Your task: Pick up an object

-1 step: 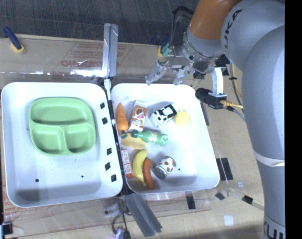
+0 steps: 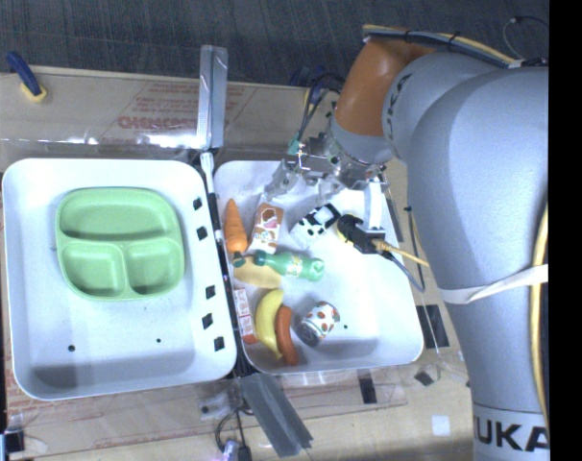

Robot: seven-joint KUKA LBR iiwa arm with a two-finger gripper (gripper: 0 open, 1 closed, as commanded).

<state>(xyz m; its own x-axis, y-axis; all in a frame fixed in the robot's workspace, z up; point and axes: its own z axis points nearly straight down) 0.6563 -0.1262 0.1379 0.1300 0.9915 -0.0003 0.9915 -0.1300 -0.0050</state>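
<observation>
Camera view: the gripper (image 2: 310, 166) hangs low at the right bin's (image 2: 392, 339) far edge, beside a black-and-white toy (image 2: 316, 221); its grip state cannot be told. The green bottle (image 2: 293, 264), mid-bin, looks light, stiff and slick: best pinched across its body.

Toys are crowding the right bin's (image 2: 392, 346) left half: carrot (image 2: 234, 227), carton (image 2: 265, 228), green bottle (image 2: 293, 265), banana (image 2: 268, 319) and can (image 2: 315, 323) are lying packed together, some touching. Open white floor is showing along its right side and near corner. The arm (image 2: 445, 123) is looming over the far right corner, blocking it. In the left bin (image 2: 22, 257), the green tray (image 2: 121, 241) is taking the far half, leaving the near floor free.
</observation>
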